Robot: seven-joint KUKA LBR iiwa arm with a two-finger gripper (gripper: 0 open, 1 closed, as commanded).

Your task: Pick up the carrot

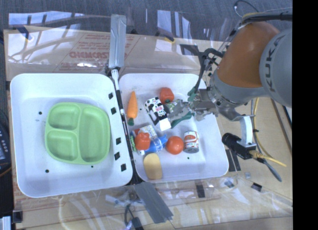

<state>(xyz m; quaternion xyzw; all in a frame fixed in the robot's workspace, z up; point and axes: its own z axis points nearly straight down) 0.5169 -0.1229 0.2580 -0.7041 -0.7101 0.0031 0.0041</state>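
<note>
Beside the cow-print carton (157, 111), tool (180, 110) state unclear; carrot (131, 106) well apart.

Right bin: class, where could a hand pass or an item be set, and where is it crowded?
Bare floor lies along the far wall of the right bin, beyond the carrot, and right of the can. The middle is crowded around the claw.
</note>
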